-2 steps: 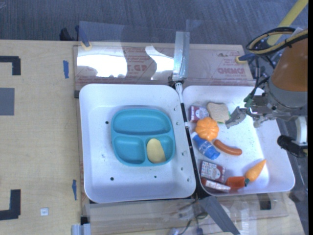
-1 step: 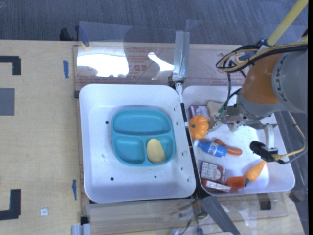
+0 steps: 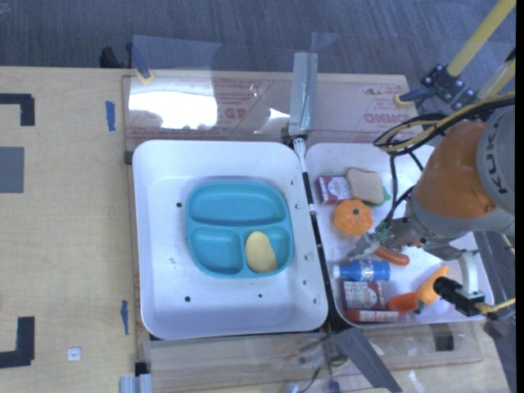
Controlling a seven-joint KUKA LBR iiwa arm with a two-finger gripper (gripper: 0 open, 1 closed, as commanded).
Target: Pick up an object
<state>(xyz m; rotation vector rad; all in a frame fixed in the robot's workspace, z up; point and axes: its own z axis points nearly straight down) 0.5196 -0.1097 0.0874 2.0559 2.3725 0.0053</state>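
The gripper [image 3: 372,246] hangs low over the right bin [image 3: 327,158], its metal fingertips pointing toward the small orange pumpkin-shaped toy [image 3: 353,217]. That toy serves as the landmark here. The tips sit just below and slightly right of it, apparently slightly parted, but whether they are open or closed cannot be told, and nothing is visible between them.

Just below the pumpkin toy and touching the finger area lies a thin orange carrot-like piece [image 3: 394,258]. Below that rests a blue can [image 3: 364,270] on its side, and further down a red and white packet [image 3: 364,297]. Above and to the left of the pumpkin toy sits a small red packet [image 3: 332,189]; above and to the right, a tan bread-like piece [image 3: 366,185]. Far below and to the right lies an orange and yellow toy [image 3: 419,293].

Well to the left of the pumpkin toy, in the left bin [image 3: 155,244], a blue divided tray [image 3: 233,207] holds a yellow lemon-shaped toy [image 3: 260,252].

The likely risks: objects crowd closely around the tips, so closing may catch two things at once or none. The round pumpkin toy could roll away if nudged, and the thin carrot piece may slip free. The arm [image 3: 458,178] hides part of the bin.
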